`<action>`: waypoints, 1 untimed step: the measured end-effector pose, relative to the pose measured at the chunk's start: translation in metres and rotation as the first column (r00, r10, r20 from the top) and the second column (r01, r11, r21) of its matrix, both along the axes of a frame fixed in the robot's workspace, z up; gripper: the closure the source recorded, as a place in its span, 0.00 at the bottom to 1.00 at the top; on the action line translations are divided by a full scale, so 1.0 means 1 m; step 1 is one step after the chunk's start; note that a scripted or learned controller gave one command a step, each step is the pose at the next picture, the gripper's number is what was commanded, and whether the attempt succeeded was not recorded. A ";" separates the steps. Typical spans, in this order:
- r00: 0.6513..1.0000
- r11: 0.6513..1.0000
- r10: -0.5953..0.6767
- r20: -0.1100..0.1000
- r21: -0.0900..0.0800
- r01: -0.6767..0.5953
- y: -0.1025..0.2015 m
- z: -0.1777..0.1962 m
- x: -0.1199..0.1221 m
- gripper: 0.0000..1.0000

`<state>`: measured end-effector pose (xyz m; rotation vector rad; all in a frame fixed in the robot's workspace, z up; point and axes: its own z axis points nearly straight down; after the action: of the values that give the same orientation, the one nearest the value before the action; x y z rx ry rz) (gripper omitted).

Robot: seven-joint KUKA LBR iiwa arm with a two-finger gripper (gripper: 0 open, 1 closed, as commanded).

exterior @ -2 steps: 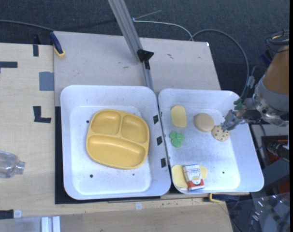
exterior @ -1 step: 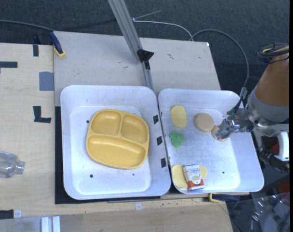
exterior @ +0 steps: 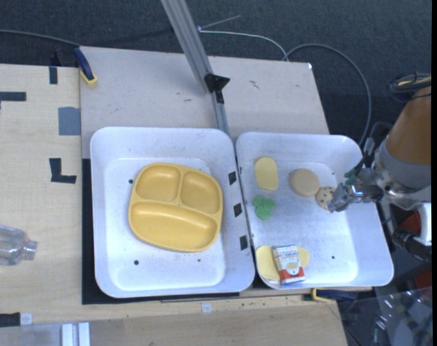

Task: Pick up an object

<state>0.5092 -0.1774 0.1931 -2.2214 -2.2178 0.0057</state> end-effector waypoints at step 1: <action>1.000 1.000 0.006 -0.001 0.003 -0.006 0.049 -0.018 -0.010 1.00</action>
<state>0.4992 -0.1284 0.1751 -2.2131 -2.2223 0.0029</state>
